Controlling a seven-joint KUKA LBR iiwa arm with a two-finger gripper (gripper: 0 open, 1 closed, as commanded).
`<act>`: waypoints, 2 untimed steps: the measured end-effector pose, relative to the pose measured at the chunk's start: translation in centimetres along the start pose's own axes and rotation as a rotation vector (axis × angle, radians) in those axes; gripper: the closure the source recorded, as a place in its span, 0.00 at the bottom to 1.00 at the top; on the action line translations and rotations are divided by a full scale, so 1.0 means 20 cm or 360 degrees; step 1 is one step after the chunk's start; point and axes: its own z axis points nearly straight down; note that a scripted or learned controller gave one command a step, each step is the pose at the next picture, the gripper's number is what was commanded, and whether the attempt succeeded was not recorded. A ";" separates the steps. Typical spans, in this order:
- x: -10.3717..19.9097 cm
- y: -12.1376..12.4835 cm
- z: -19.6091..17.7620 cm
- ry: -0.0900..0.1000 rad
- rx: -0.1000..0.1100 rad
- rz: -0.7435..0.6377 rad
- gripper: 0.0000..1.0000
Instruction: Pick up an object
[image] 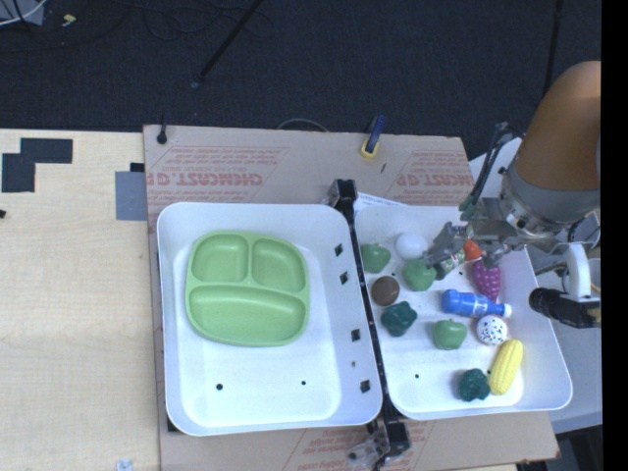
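Note:
My gripper (447, 253) hangs low over the back of the right bin (549, 400), at the end of the grey arm with the orange band. Just below and left of it lies a round green fruit (419, 276), very close to the gripper; I cannot see whether they touch. A white ball (410, 245) sits to the gripper's left. An orange piece (474, 251) and a purple grape bunch (487, 281) lie right beside it, partly under the wrist.
The right bin also holds a green pepper (374, 257), a brown ball (385, 289), a dark green piece (398, 318), a blue bottle (469, 304), a green apple (449, 335), a spotted ball (492, 330), yellow corn (506, 365) and broccoli (473, 385). A green divided plate (247, 288) lies in the left bin (196, 391).

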 end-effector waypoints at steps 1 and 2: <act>0.00 0.01 -0.03 -0.0001 -0.0017 -0.0003 0.00; 0.03 -0.02 0.28 0.0000 -0.0006 -0.0003 0.00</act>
